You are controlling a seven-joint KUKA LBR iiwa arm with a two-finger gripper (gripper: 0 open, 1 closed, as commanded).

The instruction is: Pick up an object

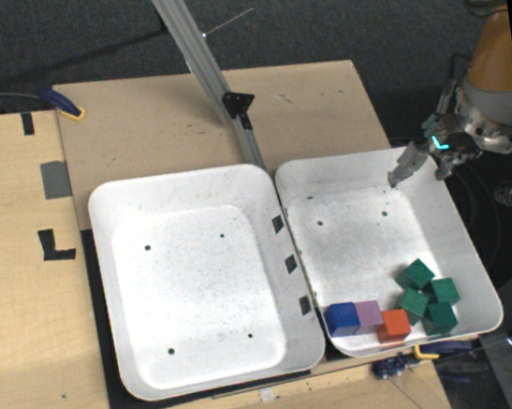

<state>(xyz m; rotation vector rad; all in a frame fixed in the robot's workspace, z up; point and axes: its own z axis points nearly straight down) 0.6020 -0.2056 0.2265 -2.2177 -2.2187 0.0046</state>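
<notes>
Camera view: the end effector (pixel 408 166) hovers over the right bin's (pixel 354 232) far right edge, its finger spread impossible to tell, well apart from the coloured blocks (pixel 411 302) clustered in that bin's near corner.

no readable text, no labels, no brand marks, no numbers anywhere

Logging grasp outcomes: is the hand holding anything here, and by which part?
Nothing is held. The hand is over the right bin's far edge, apart from the blocks in its near corner.
</notes>
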